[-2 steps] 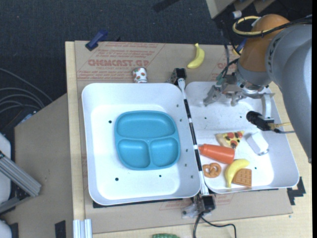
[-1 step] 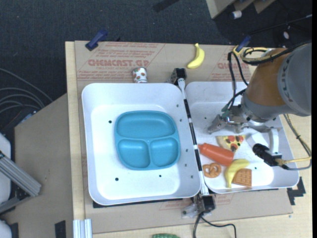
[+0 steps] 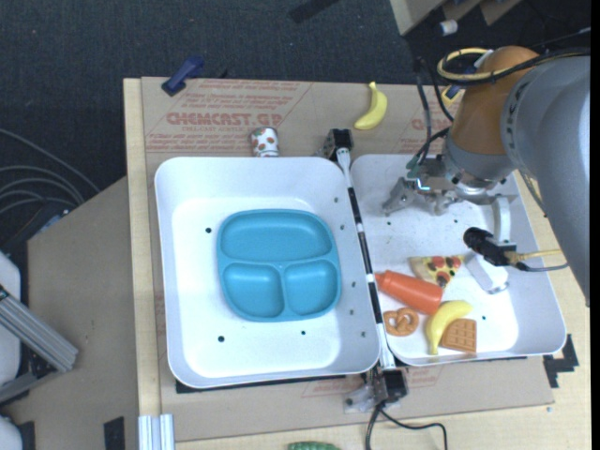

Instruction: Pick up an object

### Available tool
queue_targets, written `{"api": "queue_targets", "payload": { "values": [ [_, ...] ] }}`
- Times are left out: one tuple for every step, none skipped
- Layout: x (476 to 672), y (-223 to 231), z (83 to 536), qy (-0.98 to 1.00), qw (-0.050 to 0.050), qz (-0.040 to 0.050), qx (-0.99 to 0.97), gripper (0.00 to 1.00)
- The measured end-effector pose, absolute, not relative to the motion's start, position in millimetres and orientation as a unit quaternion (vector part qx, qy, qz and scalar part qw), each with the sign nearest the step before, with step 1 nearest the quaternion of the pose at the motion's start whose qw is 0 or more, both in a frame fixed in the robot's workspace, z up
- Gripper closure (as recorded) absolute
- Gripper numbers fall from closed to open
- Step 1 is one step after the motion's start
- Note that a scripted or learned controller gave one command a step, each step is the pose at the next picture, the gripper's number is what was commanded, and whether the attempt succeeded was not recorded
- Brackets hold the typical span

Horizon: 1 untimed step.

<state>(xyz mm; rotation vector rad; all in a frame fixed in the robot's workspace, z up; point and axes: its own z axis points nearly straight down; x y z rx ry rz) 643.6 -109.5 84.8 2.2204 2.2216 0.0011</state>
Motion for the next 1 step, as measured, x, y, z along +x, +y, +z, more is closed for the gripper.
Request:
{"api": "queue_targets", "payload": {
  "values": [
    [644.1,-109.4,94.9,0.708,0.001,0.0006,0.707,1.00]
  ]
}}
